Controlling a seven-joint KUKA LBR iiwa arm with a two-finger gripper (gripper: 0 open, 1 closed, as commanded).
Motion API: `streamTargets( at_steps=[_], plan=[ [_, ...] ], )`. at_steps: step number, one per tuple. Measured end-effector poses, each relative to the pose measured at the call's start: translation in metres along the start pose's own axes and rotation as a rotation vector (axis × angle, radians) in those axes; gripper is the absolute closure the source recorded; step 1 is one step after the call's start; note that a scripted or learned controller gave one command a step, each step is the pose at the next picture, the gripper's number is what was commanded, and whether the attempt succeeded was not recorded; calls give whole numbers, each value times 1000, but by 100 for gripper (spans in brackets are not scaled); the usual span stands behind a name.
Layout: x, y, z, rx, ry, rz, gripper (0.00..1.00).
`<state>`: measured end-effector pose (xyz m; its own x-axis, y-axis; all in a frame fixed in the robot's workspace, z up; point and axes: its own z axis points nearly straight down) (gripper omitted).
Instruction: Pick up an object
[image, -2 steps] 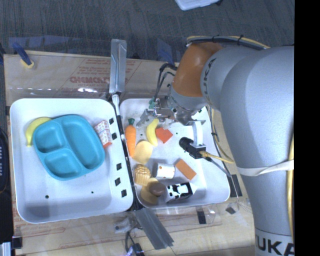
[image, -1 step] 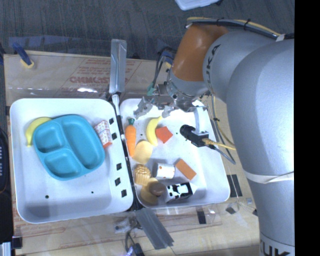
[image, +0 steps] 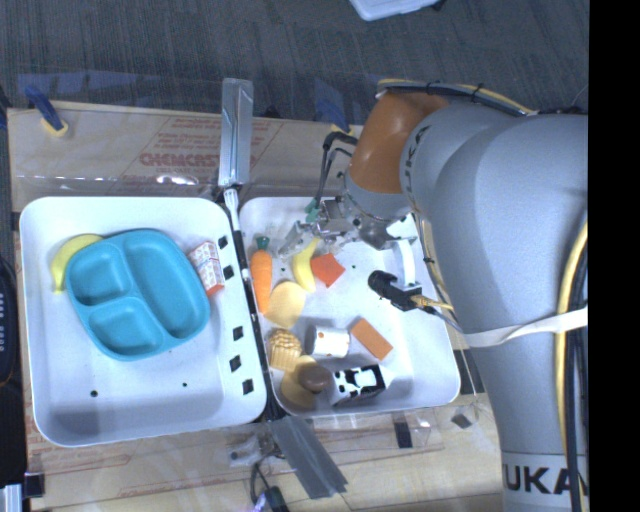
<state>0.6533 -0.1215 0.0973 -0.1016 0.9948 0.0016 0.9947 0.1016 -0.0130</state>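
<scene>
We log the two-finger metal gripper (image: 318, 232) low in the right white bin (image: 432, 352), at its far end; whether it is spread or pressed together we cannot tell. Just beside it: small yellow plastic banana (image: 303, 266), orange-red block (image: 327, 269), orange plastic carrot (image: 261, 278). Left white bin (image: 60, 400): blue sectioned plastic tray (image: 138, 292).

The grey arm (image: 500, 250) reaches in from the right, its end effector (image: 318, 228) pointed down.

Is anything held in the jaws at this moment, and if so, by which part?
It cannot be told. The gripper is low in the right bin, right by the banana and the orange-red block, but nothing is clearly between its jaws.
</scene>
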Motion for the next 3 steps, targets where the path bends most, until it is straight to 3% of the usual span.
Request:
streamTargets(
  at_steps=[1, 2, 3],
  plan=[
    [-6, -29, 7, -9, -1, -61, 0],
    [-66, -4, 3, -11, -4, -286, 0],
    [-66, -9, -2, 10, 5, -286, 100]
  ],
)
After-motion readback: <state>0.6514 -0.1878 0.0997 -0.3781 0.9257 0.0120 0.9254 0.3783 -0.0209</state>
